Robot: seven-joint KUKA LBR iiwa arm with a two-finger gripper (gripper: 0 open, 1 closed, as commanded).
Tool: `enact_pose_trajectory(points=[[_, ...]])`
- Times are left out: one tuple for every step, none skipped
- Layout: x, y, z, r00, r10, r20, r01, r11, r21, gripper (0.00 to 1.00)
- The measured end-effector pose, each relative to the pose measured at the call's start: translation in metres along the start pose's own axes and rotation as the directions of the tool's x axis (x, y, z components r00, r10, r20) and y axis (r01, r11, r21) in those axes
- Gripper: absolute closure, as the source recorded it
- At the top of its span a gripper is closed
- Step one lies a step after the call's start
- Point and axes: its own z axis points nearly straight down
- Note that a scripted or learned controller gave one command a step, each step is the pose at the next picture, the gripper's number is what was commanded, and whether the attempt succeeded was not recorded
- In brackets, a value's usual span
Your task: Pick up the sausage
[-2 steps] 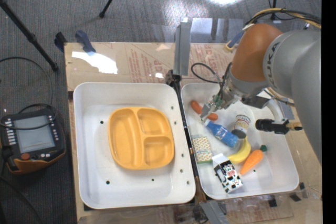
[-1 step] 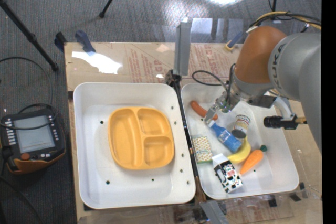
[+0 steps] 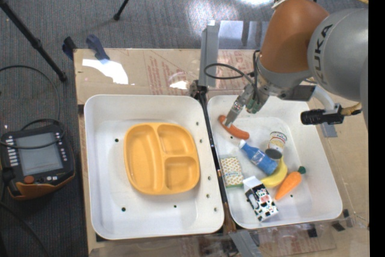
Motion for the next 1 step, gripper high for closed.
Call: enact_pose_trajectory(points=[[0.0112, -0.0633, -0.0088, 0.924, -0.382, -0.002, 0.382, 0.924, 0.0, 1.0]])
